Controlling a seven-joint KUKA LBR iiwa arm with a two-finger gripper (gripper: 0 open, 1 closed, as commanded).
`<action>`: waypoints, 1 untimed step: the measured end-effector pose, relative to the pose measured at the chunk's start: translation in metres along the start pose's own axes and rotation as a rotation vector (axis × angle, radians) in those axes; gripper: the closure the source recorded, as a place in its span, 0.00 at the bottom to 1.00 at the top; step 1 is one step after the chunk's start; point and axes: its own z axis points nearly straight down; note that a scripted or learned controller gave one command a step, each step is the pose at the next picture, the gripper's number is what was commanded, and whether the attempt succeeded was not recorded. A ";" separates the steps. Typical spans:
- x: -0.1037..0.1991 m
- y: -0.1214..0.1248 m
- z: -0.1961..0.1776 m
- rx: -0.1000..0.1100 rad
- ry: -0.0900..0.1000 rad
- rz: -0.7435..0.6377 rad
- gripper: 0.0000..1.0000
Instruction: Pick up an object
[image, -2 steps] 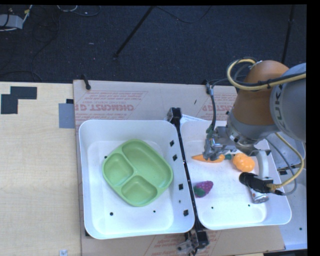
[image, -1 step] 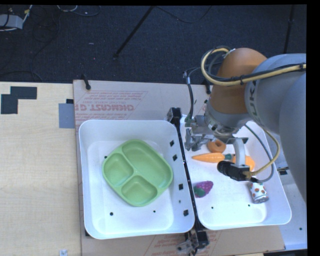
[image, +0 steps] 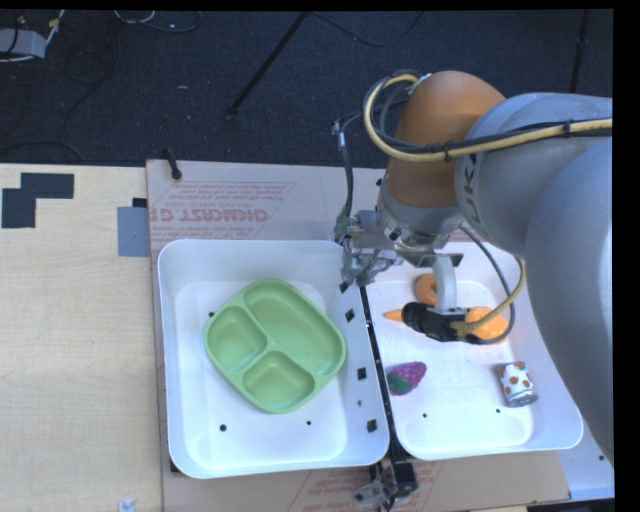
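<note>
From my seat the gripper sits low over the far end of the ridge where the two bins meet, right above the double rim, and I cannot tell whether it is apart or together; nothing shows held in it. The arm comes in from the right and covers the far right corner of the right bin. In the left bin a green divided plate lies flat, turned at a slant. Its right edge comes close to the shared rim, while bare white floor runs along the left wall and the near wall, and there is a narrower strip along the far wall. In the right bin a purple piece lies just beside the shared rim, about midway along it, with little room on that side. A small spotted can lies on its side near the right wall, well apart from the purple piece, and the floor between them and toward the near wall is open. An orange thing lies across the middle of the bin, partly hidden by the robot's own hardware, and a second orange lump shows just beyond it, near the gripper. Both bins rest on a cardboard sheet on the pale counter, which lies bare to the left.
</note>
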 end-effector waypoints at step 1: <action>0.045 0.009 -0.005 0.001 0.000 0.000 1.00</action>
